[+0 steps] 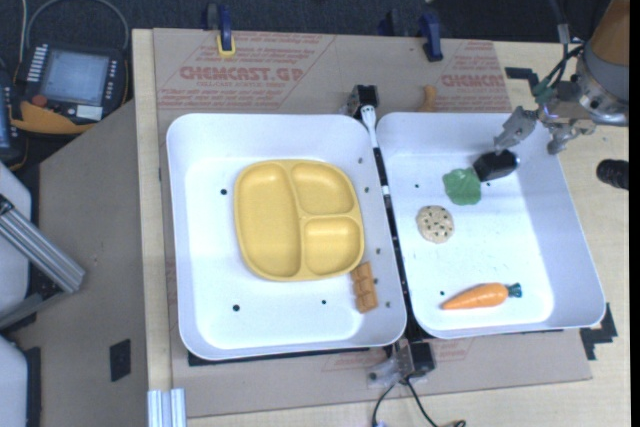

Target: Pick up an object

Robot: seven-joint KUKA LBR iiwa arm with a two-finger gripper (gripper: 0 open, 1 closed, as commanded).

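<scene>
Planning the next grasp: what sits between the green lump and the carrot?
In the camera view, a round cookie lies between the green lump and the carrot, nearer the lump.

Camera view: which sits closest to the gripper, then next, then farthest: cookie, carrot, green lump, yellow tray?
From the gripper:
1. Green lump, right bin, just beside it.
2. Cookie, middle of that bin.
3. Carrot, that bin's front edge.
4. Yellow tray, left bin.

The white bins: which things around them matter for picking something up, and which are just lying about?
Probably for the job: hand, green lump, cookie, carrot.
Just lying about: yellow plate, brown biscuit, screen box, blue clamp.
</scene>
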